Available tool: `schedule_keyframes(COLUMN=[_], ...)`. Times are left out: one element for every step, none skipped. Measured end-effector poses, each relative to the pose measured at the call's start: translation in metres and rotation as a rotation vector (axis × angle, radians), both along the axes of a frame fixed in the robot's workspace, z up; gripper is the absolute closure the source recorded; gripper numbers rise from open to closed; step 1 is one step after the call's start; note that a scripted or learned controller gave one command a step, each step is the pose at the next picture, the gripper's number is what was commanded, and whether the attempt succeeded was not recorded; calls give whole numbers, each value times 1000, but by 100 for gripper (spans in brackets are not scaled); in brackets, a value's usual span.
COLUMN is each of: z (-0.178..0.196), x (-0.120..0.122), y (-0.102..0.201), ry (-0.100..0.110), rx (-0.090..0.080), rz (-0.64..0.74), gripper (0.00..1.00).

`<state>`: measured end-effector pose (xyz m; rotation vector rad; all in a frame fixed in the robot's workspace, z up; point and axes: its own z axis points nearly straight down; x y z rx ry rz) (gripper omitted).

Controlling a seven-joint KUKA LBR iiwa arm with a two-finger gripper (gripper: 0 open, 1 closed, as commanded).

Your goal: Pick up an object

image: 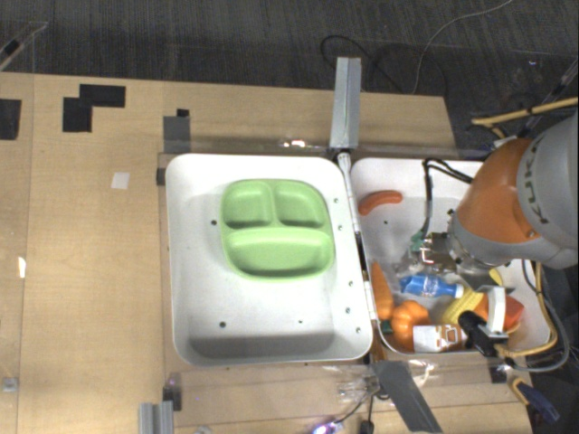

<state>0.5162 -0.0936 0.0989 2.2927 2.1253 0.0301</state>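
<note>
The right bin (398, 174) holds a heap of small objects. A red-orange sausage (379, 202) lies alone near its back left. At the front lie a blue bottle (429, 287), an orange fruit (410, 315), a carrot-like piece (382, 295), a yellow banana (460, 306) and a red-and-white carton (438, 337). My gripper (425, 257) hangs low over the heap, just above the blue bottle, under the orange wrist band (493, 202). I see nothing lifted off the pile.
The left bin (194, 315) carries a green divided plate (275, 226) in its middle. A metal post (346, 98) stands behind the wall between the bins. Cables run along the right bin's right and front edges.
</note>
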Motion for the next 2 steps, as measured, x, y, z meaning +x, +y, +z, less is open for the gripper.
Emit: schedule_keyframes(z=[97,97], x=[25,25], y=[52,52], ry=[25,25], rx=[-1,-1], rz=[-129,-129], gripper=[100,0])
